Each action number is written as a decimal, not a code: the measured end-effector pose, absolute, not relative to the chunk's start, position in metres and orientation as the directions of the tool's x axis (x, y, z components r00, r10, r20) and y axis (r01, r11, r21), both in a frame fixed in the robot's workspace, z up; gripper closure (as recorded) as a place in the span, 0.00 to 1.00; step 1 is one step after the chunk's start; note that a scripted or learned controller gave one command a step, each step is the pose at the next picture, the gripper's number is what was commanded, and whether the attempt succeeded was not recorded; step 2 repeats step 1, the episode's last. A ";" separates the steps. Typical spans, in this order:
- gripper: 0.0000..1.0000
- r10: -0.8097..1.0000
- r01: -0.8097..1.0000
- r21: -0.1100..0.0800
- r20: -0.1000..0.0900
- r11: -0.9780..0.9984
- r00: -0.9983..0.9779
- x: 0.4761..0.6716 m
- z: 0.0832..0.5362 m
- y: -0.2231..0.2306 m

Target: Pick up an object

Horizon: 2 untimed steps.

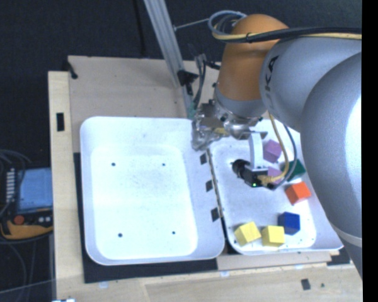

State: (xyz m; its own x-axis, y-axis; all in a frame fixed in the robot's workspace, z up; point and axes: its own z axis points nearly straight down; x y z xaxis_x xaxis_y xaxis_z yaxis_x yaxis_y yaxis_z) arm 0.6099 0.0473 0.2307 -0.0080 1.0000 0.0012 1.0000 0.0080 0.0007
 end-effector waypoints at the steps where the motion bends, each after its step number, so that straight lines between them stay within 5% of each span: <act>1: 1.00 1.000 1.000 0.002 0.002 0.008 -0.008 0.612 0.243 0.099; 2: 1.00 1.000 1.000 0.002 0.002 0.008 -0.008 0.612 0.243 0.099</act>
